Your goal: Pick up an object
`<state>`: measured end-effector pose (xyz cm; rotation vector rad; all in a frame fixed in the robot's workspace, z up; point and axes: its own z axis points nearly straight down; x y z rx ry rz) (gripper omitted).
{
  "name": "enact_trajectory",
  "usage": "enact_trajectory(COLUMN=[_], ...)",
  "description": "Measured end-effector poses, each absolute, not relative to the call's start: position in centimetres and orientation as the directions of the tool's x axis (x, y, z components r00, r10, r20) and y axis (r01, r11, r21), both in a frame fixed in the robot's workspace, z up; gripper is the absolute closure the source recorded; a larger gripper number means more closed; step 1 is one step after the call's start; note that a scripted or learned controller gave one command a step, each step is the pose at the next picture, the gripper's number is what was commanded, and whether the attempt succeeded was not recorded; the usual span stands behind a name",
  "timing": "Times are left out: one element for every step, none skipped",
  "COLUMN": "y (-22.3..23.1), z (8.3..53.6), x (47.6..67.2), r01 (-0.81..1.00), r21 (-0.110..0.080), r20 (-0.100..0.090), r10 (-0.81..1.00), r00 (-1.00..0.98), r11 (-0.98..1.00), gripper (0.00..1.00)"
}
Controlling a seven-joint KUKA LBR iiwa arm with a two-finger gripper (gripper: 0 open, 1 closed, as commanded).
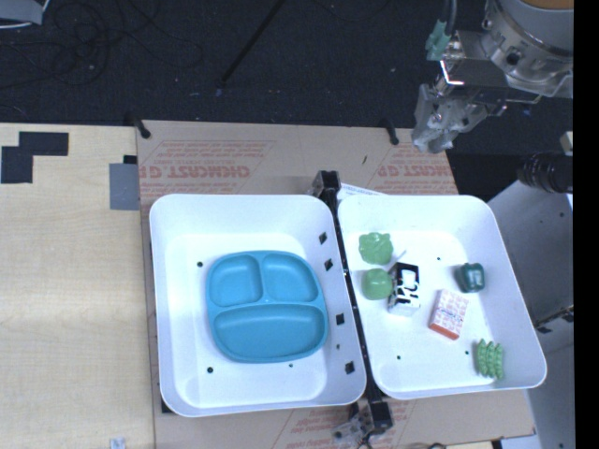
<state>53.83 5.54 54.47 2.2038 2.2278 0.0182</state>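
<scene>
The right bin (510, 241) holds six small things. Near its left wall lie two pale green lumps, one (375, 247) above the other (377, 283); the lower one touches a small black-and-white block (405, 287). To the right of that block lies a red-and-white patterned card or packet (448, 313), tilted. Above and right of it, near the bin's right wall, sits a dark teal rounded object (470, 276). In the lower right corner rests a green bumpy piece (488, 358).

The pincer (438, 131) hangs well above and behind this bin, over the dark area past the cardboard sheet (234, 162), well apart from every object. Nothing is visible between its fingers; how far they stand open I cannot tell at this angle. The grey wrist (510, 50) reaches in from the upper right.

The left bin (173, 251) holds a blue divided plate (267, 307) with three compartments. Both bins rest on the cardboard, which lies on the pale wooden bench (65, 297).
</scene>
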Motion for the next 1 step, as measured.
enact_trajectory(y=[9.10], z=[53.71], x=[53.39], r01=[1.000], r21=[-0.003], r20=[0.000], r10=[1.000], r00=[-0.004], r11=[0.004], gripper=[1.00])
